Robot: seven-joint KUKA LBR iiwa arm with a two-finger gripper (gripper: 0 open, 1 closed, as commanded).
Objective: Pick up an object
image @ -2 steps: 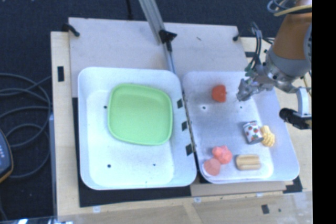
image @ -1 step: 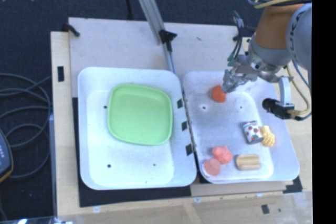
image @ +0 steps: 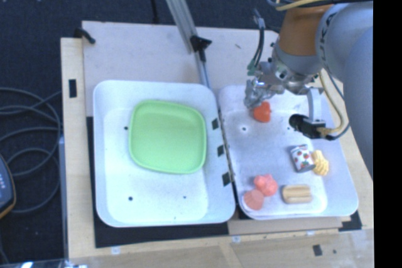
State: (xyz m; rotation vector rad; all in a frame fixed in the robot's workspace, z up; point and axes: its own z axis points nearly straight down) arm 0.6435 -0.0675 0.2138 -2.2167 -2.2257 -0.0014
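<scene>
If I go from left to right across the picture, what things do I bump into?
Green plate → round pink piece → orange-red toy under the gripper → hot dog bun → little white box → yellow piece.

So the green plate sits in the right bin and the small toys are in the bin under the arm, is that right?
Not quite. The camera view shows the green plate in the left bin. The small toys are indeed in the bin under the arm.

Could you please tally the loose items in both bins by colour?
Green: 1, the plate
Red or pink: 3
Tan or yellow: 2
White with red marks: 1
Total: 7
</scene>
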